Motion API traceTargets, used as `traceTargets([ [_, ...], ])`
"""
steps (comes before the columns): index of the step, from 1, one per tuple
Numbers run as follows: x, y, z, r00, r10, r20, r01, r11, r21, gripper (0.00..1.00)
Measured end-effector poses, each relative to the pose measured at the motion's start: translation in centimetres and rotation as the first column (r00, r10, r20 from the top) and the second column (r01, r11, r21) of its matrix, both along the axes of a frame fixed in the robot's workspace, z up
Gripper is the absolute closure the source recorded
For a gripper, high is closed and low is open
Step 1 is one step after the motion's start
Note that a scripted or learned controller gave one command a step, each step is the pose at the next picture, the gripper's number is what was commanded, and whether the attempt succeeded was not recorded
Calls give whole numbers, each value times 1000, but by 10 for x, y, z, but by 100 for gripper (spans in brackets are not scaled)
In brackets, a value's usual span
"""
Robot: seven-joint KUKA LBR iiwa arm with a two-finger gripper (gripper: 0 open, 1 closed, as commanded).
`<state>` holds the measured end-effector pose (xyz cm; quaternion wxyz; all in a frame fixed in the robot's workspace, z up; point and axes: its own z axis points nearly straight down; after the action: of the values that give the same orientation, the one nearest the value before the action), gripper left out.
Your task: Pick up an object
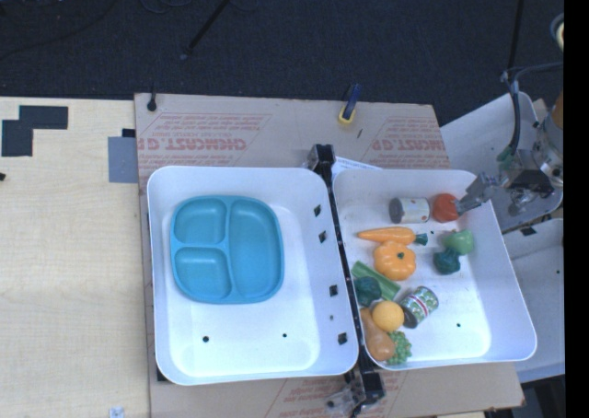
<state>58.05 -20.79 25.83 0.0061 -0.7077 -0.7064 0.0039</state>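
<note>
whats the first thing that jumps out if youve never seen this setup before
The bright blue divided plate lying alone in the left bin draws the eye first. Next comes the cluster of colourful toy food in the right bin, notably an orange pumpkin and a carrot. The gripper hangs over that bin's far right edge.

Smooth glossy white plastic is seen in both bins, matt blue plastic in the divided plate, printed brown cardboard beneath them, and pale wood grain on the bench.
</note>
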Motion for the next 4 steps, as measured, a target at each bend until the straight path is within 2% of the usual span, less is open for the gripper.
traceTargets([
  [1,2,0,8,1000,2,13,-2,1000,-3,0],
  [3,-8,3,-81,1000,3,8,-3,1000,-1,0],
  [4,-17,9,-139,1000,3,6,-3,1000,0,0],
])
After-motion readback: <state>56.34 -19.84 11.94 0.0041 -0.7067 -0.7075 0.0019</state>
